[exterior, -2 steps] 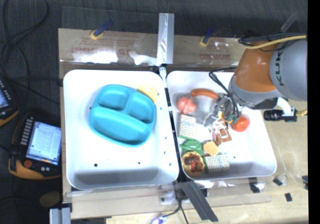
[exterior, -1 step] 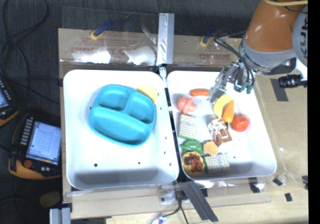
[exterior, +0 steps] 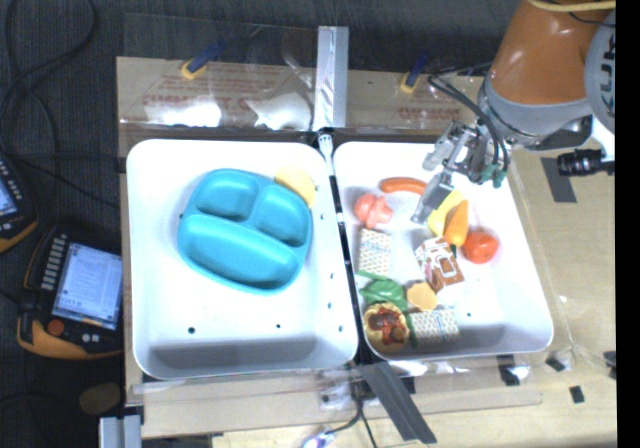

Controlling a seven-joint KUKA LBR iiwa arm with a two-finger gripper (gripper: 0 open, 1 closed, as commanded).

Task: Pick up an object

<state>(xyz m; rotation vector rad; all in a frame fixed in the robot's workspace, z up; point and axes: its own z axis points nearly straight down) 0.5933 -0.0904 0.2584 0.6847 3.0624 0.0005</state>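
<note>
Toy food pieces crowd the right bin [exterior: 520, 266], 1 of 2 shallow white bins side by side on the worktop. The gripper [exterior: 440, 191] hangs over this bin's upper part, its fingers pointing down and left. Whether they are apart or together cannot be told, and nothing shows between them.

Just beside the tip lie a yellow piece [exterior: 445, 210] and an orange carrot-like piece [exterior: 458, 224], which touch each other. A red tomato [exterior: 481, 246] sits just right of them; a sausage [exterior: 402, 185] and a pink piece [exterior: 373, 208] lie to the left. Lower down are a chequered packet [exterior: 374, 254], a red-and-white packet [exterior: 439, 264] and a green piece [exterior: 382, 290].

The left bin [exterior: 150, 286] holds a blue divided tray [exterior: 245, 227] with a small yellow item [exterior: 296, 182] at its upper right edge.

Likely risks: with pieces packed so close, the fingers may land on top of one, push 2 apart, or close on a rounded edge that slips free. The tomato could roll away if nudged.
</note>
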